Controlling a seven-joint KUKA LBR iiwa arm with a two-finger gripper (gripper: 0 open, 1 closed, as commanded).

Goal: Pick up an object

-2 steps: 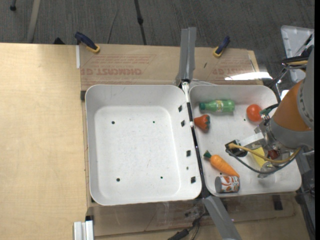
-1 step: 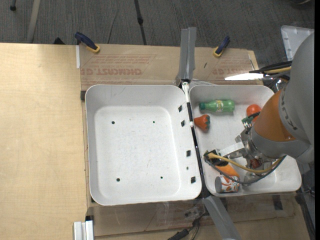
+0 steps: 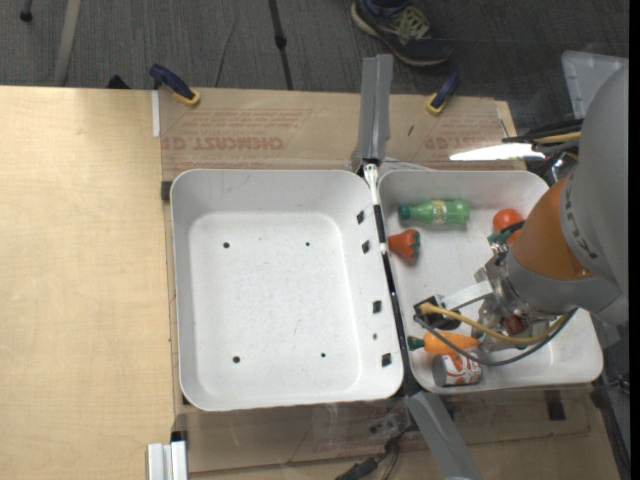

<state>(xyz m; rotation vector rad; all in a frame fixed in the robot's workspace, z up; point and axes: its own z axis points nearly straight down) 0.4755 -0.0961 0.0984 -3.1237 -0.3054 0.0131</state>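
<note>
Bench (image 3: 80, 268): pale wood, with a sheet of brown cardboard (image 3: 260, 133) under the bins, held at its top edge by two blue-and-orange clamps (image 3: 172, 81).
Left bin (image 3: 180, 268): white and shallow, sits wall to wall with the other one.
Right bin (image 3: 455, 273): same kind of tray, and all the loose stuff is in here.
Arm (image 3: 560, 238): grey with the orange band, comes in over the right bin's right edge and leans down toward its bottom half.
Tool (image 3: 495, 313): low over the bottom-right part of the right bin, tangled up with cables and brackets. Honestly can't tell if it's open or closed, and can't see anything gripped in it.
Carrot (image 3: 450, 342): orange, lies flat near the right bin's bottom edge, just beside the tool on its left. It's the closest thing to pick.
Can (image 3: 460, 369): small, red and white, right against the bottom edge, just below the carrot.
Green bottle (image 3: 434, 213): on its side along the right bin's top edge, well apart from the tool.
Red pepper-ish thing (image 3: 404, 245): tucked near the wall shared with the left bin, just below the bottle's left end.
Orange-red round thing (image 3: 507, 220): near the bin's top-right area, partly hidden by the arm.
</note>
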